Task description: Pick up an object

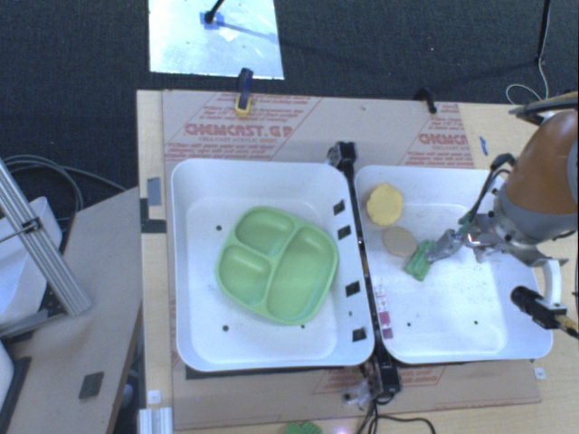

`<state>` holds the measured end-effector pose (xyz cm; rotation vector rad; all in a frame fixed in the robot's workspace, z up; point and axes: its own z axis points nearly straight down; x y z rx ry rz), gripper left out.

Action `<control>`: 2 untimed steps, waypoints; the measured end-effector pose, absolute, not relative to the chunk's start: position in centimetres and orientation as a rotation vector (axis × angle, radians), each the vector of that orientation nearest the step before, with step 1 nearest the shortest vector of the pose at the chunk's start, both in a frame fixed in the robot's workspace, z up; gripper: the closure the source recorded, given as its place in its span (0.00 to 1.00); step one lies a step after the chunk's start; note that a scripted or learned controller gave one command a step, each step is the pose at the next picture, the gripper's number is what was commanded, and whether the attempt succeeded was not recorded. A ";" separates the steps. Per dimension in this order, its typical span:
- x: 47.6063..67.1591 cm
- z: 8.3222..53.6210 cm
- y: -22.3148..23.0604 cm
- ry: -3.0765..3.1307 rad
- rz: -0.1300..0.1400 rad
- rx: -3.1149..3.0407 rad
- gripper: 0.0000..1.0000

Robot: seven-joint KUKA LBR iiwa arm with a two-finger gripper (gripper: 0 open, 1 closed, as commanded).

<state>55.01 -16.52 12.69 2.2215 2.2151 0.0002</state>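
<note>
In the right bin (452, 333) a small green block (419, 262) lies left of centre. My gripper (441, 248) reaches in from the right, and its tip sits right at the block's upper right end. Whether it touches or grips the block I cannot tell. A tan round piece (398, 240) lies just up and left of the block. A yellow round piece (384, 204) sits behind that, near the bin's back left corner.
The left bin (204, 333) holds a light green divided plate (277, 264) at its middle. A black divider (359, 269) separates the two bins. The grey arm with its orange band (543, 165) hangs over the right bin's right side.
</note>
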 end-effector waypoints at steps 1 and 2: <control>57.3 8.2 -9.6 2.234 0.003 2.213 0.00; 57.3 9.5 -10.1 2.224 0.004 2.216 1.00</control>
